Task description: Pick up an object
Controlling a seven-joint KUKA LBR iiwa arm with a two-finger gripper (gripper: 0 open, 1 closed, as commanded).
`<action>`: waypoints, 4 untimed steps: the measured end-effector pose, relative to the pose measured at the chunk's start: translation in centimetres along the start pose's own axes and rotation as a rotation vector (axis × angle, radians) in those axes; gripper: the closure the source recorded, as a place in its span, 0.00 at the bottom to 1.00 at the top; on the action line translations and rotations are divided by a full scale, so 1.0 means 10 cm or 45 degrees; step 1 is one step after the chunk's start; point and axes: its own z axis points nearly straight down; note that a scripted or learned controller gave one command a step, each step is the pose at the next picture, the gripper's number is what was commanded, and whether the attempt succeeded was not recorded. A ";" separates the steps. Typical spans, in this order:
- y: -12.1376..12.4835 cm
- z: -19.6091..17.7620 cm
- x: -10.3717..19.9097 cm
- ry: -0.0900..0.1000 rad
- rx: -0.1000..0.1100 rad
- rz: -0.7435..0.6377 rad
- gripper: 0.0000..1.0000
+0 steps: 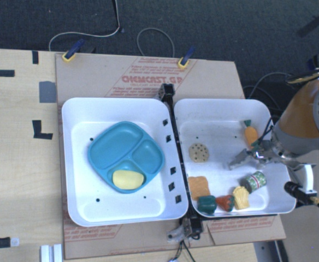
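Observation:
The right bin [223, 109] holds several small toys. An orange carrot [250, 134] lies near its right wall, and a round tan cookie [199, 152] sits left of centre. A small tin can [254, 180] lies on its side toward the front right. Along the front wall are an orange slab [199, 187], a dark green piece [207, 203], a red piece [225, 202] and a yellow piece [241, 197]. My gripper [240, 160] hangs low over the bin floor, below the carrot and above the can, pointing left. I see nothing held in it.
The left bin [72, 146] holds a blue divided plate [128, 149] with a yellow lump [128, 179] in its front compartment. A black divider [172, 146] separates the bins. Cables [116, 15] run across the dark floor behind the bench.

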 end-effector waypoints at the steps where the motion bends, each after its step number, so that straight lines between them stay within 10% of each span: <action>1: 0.59 0.09 0.04 -0.005 -0.014 -0.007 0.00; 3: 1.39 0.10 0.64 -0.009 0.011 -0.004 0.00; 4: 1.35 0.03 0.61 -0.004 0.025 0.003 1.00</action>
